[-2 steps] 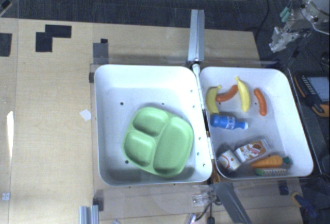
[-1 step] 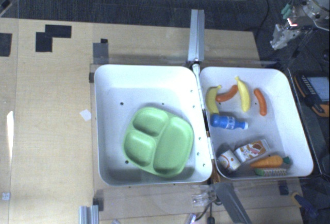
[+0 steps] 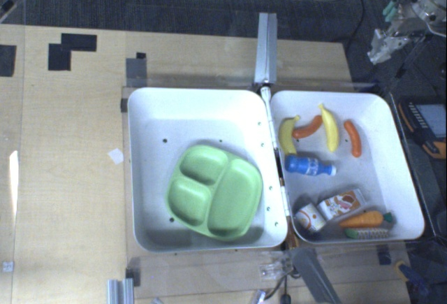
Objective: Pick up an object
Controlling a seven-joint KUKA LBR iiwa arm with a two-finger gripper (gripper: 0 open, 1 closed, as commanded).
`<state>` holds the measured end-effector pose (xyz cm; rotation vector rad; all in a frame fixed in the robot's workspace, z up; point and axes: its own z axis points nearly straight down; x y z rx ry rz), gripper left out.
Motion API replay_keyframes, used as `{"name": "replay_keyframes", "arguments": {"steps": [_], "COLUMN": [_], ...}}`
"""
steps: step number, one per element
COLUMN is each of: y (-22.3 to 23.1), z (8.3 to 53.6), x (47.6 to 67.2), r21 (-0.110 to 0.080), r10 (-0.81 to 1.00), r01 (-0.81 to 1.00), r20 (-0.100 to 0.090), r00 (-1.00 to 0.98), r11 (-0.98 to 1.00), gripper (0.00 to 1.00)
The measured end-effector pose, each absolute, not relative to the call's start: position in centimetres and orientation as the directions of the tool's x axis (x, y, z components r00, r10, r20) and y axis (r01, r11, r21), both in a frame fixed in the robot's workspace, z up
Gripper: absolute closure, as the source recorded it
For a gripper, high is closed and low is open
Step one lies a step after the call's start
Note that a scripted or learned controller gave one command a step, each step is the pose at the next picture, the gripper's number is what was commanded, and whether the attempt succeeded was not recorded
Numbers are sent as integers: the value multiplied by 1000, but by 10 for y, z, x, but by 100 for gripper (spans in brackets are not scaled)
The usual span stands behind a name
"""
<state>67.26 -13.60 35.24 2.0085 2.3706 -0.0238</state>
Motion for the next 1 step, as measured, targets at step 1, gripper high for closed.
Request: {"name": "replay_keyframes", "arguments": {"steps": [1], "y": [-135], "z": [361], "x": [675], "r21": [12], "r10": [985], "r01": [985], "r20": [-39], "r00": [-169], "r11": [170], "gripper": [100]}}
